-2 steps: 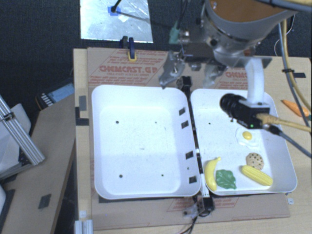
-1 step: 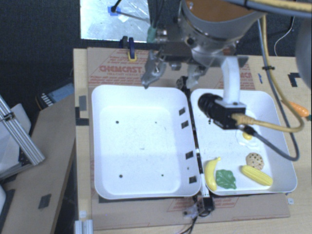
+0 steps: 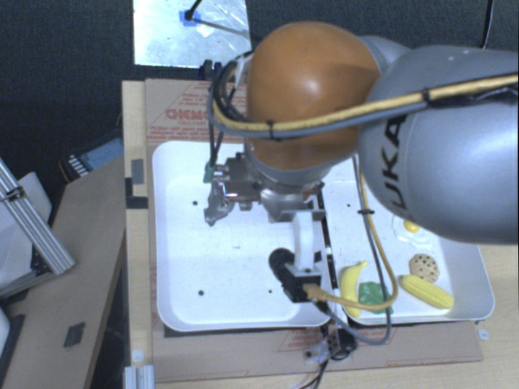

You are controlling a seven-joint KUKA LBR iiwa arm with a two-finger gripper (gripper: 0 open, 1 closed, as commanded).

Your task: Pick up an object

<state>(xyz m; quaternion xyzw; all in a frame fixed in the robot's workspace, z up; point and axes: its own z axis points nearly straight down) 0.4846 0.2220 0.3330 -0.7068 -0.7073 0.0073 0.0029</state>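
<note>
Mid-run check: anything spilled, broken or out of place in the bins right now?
Nothing looks spilled or damaged. The banana, green piece, cookie and corn lie bunched at the near edge of the right bin. One oddity: the gripper hangs over the left bin, away from them all.

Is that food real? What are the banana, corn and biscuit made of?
Probably toys. The banana and corn cob look like smooth moulded plastic: flat, even yellow with slight sheen. The biscuit is matte tan with dark specks; plastic or foam, I cannot tell.
</note>
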